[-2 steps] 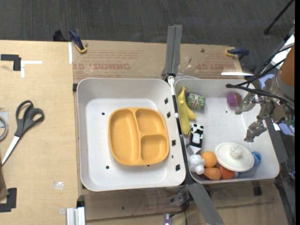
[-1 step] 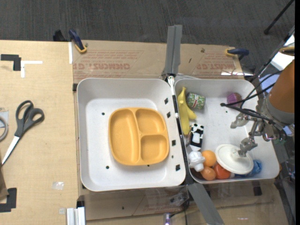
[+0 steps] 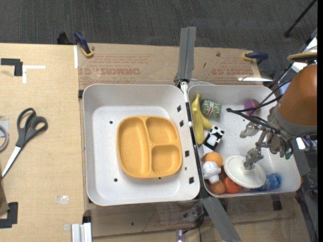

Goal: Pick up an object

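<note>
On the tabletop (image 3: 40,185), my tool (image 3: 251,161), grip state indiscernible, hovers above the white plate (image 3: 241,174); I'd descend at its 3 o'clock rim.

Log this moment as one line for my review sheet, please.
arm: over right bin | gripper: low above white dish | held: nothing seen | left bin: yellow tray | pick: not done

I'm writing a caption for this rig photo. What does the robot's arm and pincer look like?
The arm enters from the right as a rounded orange band, with grey metal below it. Thin black cables loop out beside the wrist. The pincer is slim, silvery-grey metal linkage with narrow fingers. No markings are legible.
</note>
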Robot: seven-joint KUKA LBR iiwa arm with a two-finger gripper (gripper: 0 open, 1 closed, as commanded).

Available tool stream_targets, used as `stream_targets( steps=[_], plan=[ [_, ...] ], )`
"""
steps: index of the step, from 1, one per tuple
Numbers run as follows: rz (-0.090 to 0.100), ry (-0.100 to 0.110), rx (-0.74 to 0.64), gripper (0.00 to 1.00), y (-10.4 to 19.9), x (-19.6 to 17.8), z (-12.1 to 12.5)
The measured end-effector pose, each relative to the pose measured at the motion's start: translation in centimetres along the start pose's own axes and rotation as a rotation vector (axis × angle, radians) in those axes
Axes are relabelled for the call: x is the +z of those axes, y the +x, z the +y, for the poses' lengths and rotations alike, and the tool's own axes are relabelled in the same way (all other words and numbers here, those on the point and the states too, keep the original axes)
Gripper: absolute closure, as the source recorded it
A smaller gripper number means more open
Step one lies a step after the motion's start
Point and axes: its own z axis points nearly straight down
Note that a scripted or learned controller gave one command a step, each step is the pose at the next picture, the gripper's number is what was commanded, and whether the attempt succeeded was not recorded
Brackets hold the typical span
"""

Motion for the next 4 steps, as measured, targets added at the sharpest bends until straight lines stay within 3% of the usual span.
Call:
stream_targets(
  steps=[1,2,3,4],
  plan=[
    [-0.024,-0.003,-0.023,0.0,0.5,0.2,2.5],
    [-0.005,0.001,0.095,0.0,1.6,2.4,5.3],
    [0.027,0.008,0.277,0.0,0.0,3.2,5.8],
    [0.025,0.008,0.273,1.0,-0.1,2.3,5.9]
  ],
)
